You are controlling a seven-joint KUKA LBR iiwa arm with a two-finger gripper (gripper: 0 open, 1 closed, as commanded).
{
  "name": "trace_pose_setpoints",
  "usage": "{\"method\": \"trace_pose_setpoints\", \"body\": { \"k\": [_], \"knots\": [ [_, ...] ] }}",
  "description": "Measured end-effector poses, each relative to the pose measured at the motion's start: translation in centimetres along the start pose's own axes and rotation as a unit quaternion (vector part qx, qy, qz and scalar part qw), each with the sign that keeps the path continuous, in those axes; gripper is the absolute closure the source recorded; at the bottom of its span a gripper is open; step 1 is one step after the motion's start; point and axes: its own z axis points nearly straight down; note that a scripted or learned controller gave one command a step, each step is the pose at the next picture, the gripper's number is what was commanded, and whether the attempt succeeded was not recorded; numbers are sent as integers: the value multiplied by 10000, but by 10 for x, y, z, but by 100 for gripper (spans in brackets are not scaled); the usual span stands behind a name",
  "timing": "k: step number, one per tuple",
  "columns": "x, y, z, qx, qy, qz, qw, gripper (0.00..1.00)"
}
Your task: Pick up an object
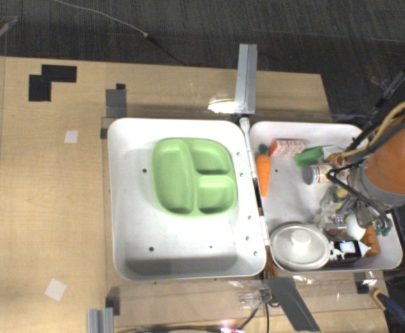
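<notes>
Currently pincer low in right bin at its right wall, finger state unreadable. Carrot hugs left wall, lidded pot front corner; bare floor between them. Green tray in left bin.

Green tray, orange carrot, white bins, silver pot, tan bench.

Two shallow white bins. One green three-compartment plastic plate. One orange plastic carrot. One round metal pot with lid. One green-capped bottle. One red-and-white packet.
</notes>
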Motion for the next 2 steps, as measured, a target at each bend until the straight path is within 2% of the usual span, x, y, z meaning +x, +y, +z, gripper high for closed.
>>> {"method": "trace_pose_setpoints", "body": {
  "k": [1,2],
  "knots": [
    [-20,25,-50,-57,106,-1919,9814,100],
    [-61,11,-34,-118,138,-3441,9387,100]
  ]
}}
